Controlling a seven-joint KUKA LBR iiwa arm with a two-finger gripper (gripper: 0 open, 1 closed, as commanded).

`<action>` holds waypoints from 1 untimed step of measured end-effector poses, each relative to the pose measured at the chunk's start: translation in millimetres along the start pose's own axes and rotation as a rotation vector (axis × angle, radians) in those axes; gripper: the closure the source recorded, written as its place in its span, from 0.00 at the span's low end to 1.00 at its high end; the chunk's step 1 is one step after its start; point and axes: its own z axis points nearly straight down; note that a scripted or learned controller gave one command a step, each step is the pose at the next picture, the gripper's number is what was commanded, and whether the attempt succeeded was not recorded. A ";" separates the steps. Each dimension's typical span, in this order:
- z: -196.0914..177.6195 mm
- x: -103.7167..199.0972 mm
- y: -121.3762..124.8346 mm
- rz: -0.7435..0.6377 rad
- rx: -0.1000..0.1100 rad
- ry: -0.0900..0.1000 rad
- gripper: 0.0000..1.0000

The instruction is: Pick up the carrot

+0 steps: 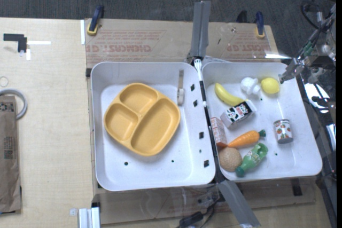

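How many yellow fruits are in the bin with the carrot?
2. The banana lies near the bin's top left, above the carrot. The lemon sits to its right, beside a white thing.
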 end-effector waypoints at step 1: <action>2.3 34.9 -62.1 -0.002 0.000 0.000 0.00</action>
